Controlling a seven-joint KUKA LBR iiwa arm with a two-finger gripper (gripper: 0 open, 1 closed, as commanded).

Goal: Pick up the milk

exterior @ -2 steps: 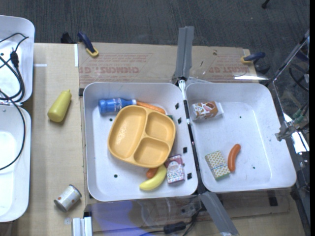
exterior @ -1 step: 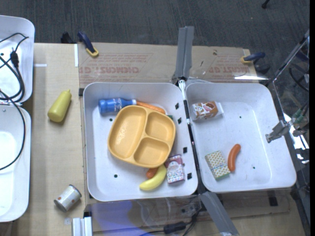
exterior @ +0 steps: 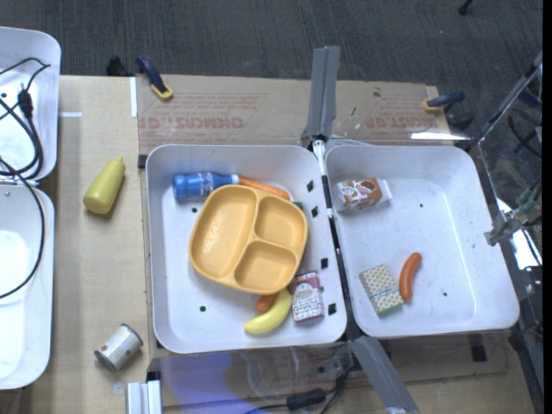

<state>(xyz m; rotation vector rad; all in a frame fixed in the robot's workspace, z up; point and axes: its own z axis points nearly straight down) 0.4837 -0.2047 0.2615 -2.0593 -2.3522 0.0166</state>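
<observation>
Milk here is, by my judgement, the small white-and-brown carton [exterior: 362, 194] lying on its side in the right bin [exterior: 448, 231], close to that bin's far left corner and clear of everything else in it.

Starting at the counter's left edge, a yellow squeeze bottle [exterior: 104, 186] lies on the bare counter [exterior: 103, 266], and a small can [exterior: 118, 346] sits toward the near left corner. The left bin [exterior: 164, 257] is crowded. A blue bottle [exterior: 200, 184] lies along its far wall, and a yellow divided plate [exterior: 250, 238] takes up the middle. A banana [exterior: 269, 316] and a red-and-white carton [exterior: 306, 298] sit pressed together at its near right corner. In the right bin, beyond the milk, a patterned box [exterior: 380, 289] and a sausage [exterior: 409, 276] lie just beside each other toward the near wall.

Whether the claw is released or clenched cannot be told from this view.

The main risk is picking the wrong thing. The red-and-white carton across the divider is of similar size and shape, and the blue bottle could also pass for a drink. The milk itself lies near the bin's left wall, so a claw coming down off-centre could strike the rim or the divider. A flat-lying carton could also skid or swivel away if it is pinched across the wrong faces.
</observation>
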